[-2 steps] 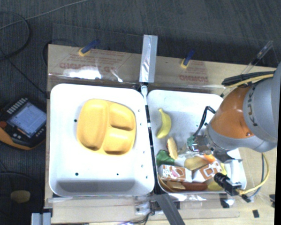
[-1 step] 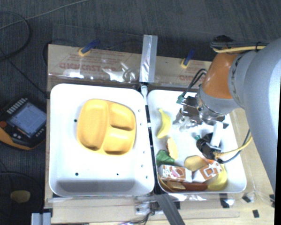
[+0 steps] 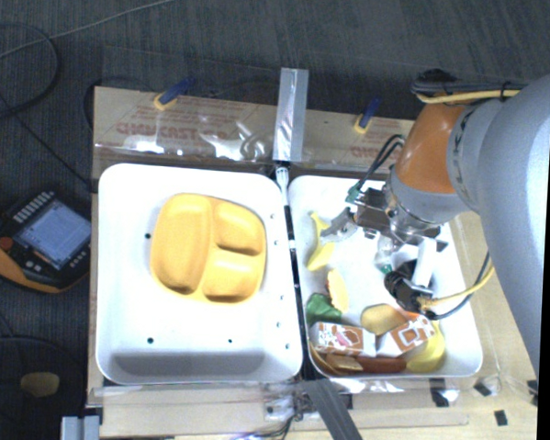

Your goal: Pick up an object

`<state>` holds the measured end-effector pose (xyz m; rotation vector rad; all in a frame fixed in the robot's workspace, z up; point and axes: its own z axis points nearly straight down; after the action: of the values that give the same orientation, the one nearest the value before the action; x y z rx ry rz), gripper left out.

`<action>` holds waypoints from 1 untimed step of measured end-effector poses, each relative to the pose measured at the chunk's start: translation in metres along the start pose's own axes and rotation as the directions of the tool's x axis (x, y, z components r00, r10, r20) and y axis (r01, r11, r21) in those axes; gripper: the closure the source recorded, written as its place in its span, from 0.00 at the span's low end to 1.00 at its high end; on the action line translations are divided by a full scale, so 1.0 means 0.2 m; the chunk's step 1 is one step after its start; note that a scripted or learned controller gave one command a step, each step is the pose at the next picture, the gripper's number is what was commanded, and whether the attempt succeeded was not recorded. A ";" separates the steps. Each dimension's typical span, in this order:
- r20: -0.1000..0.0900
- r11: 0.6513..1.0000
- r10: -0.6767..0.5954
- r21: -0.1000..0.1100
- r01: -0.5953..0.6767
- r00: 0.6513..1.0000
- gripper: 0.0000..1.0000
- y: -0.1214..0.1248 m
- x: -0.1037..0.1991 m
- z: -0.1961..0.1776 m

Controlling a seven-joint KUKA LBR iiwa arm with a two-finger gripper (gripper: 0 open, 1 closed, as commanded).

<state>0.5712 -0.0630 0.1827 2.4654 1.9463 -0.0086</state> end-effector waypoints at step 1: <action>0.001 1.000 -0.017 0.000 0.017 1.000 0.00 0.22 -0.11 0.35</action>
<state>0.6092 -0.0959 0.1134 2.4483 1.9666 -0.0102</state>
